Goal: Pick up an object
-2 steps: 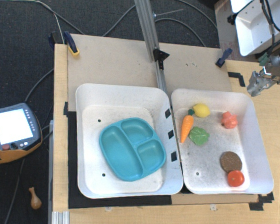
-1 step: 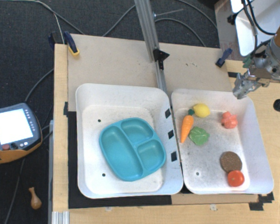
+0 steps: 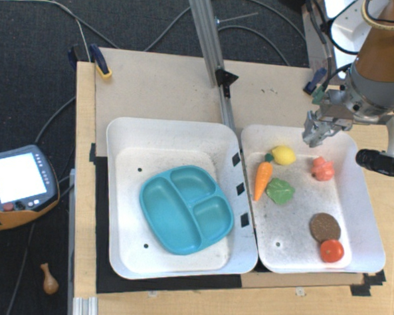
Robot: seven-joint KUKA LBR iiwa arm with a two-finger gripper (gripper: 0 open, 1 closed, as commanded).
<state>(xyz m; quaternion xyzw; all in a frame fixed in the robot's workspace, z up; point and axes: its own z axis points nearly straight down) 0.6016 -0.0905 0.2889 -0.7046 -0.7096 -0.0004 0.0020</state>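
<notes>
Camera view: gripper [image 3: 315, 137] above right bin's far edge, grip state unclear, nothing visibly held; descending here could clip rim, missing lemon [image 3: 283, 155].

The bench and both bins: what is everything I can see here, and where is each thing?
Bins: two, white, side by side on the bench.
Divided tray: one, teal, in the left bin.
Lemon: one, yellow, far end of the right bin.
Carrot: one, orange, right bin, along its left side.
Green vegetable: one, green, right beside the carrot.
Pink item: one, pink, right bin, far right part.
Brown disc: one, brown, right bin, near part.
Tomato: one, red, just in front of the brown disc.
Handheld screen: one, grey with orange, on the floor left of the bench.
Clamp: one, blue and yellow, bench's far left corner.
Arm: one, grey with orange band, from the right.
Tool: one, grey, above the right bin's far edge.
</notes>
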